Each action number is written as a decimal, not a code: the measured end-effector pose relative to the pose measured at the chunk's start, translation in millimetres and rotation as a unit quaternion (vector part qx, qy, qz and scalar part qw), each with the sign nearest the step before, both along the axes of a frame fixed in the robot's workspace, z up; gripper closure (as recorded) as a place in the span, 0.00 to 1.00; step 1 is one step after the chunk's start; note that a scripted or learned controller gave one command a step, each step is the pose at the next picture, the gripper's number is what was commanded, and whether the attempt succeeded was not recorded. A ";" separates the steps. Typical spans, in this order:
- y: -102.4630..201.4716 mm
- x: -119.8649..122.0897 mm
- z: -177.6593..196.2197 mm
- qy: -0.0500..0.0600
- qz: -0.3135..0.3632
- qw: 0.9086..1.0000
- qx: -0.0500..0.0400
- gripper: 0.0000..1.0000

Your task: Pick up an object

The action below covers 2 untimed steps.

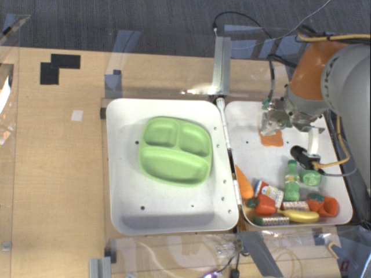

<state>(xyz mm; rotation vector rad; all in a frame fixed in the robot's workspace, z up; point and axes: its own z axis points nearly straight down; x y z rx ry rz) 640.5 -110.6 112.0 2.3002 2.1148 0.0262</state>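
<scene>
Now the gripper [272, 126] hangs over the right bin's [249, 126] bare far end, fingers' state unclear, an orange piece [272, 139] just beneath; toys crowd the near edge.

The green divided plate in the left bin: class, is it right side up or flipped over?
Right side up. The green divided plate lies flat in the left bin, its three hollow compartments facing the camera.
</scene>
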 end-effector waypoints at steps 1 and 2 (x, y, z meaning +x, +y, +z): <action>0.0 0.0 -0.1 0.000 0.000 1.000 0.000 0.00; 4.9 -1.3 -21.4 0.005 -0.049 0.999 0.000 0.00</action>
